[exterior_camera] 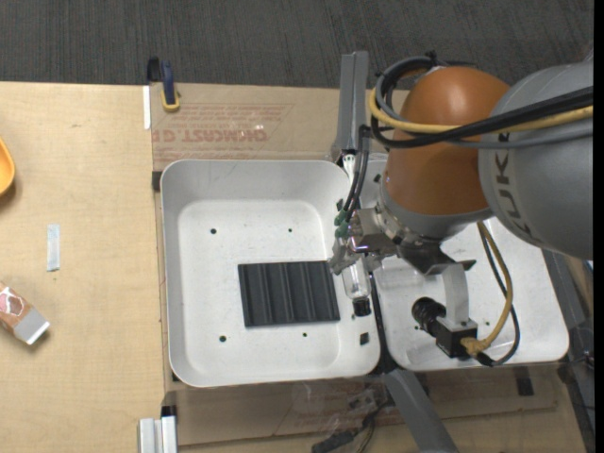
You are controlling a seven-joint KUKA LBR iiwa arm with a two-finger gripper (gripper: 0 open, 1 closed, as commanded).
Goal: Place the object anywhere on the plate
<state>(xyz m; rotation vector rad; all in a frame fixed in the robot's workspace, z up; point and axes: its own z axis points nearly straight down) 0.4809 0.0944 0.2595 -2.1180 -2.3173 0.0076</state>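
A dark ridged rectangular plate (288, 293) lies flat in the left white bin (189, 253), toward its front right. My gripper (356, 286) hangs over the wall between the two bins, just off the plate's right edge, under the orange wrist band. The arm's bulk covers most of it, and I can make out no object in its grasp. A small black piece (364, 338) sits near the left bin's front right corner.
The right bin (528, 338) lies under the arm, with a black fitting and yellow cable (444, 328) above it. On the wooden bench to the left lie a grey strip (53, 248), a wrapped packet (21, 314) and an orange item (4, 170).
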